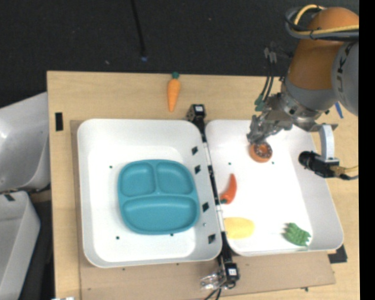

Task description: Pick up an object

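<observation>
My gripper (261, 137) hangs over the back of the right bin (312, 186), directly above a small round orange-brown thing (260, 152) that lies just under its tip. A red pepper (229, 189) lies near the bin's left wall. A yellow piece (239, 227) rests at the front left, and a green leafy piece (297, 234) sits at the front right.
The left bin (97, 167) holds a blue divided plate (157, 196). An orange carrot (173, 92) lies on the wooden bench behind the bins. A small black clip (195, 112) sits at the back where the bins meet.
</observation>
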`<state>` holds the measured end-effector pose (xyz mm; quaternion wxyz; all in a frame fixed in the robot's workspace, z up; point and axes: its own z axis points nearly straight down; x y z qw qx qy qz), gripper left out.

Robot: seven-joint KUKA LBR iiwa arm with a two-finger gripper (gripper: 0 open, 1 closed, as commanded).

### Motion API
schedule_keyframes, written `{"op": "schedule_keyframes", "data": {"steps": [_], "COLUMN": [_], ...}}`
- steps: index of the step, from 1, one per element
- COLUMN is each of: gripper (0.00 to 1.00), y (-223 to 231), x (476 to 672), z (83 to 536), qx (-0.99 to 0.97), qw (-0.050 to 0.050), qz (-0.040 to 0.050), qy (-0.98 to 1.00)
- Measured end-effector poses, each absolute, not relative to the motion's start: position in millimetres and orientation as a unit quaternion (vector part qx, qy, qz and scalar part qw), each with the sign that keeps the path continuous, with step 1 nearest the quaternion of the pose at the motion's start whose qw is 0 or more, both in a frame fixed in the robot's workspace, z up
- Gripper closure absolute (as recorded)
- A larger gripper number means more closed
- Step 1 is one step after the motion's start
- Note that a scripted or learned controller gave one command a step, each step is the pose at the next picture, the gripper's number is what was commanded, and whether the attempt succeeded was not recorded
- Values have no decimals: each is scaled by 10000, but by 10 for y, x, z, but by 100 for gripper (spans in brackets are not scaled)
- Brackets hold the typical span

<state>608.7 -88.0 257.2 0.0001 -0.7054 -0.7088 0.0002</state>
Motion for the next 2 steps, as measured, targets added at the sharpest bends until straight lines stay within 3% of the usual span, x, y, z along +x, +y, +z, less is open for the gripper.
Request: {"op": "schedule_keyframes", "data": {"steps": [1,2], "gripper": [100,100], "y": [-373,171], "x": [5944,5996], "z": [2465,2465], "qx": [-7052,-7047], "qw": [3,-3], "qz": [-1,-9], "qy": [-7090,-7095]}}
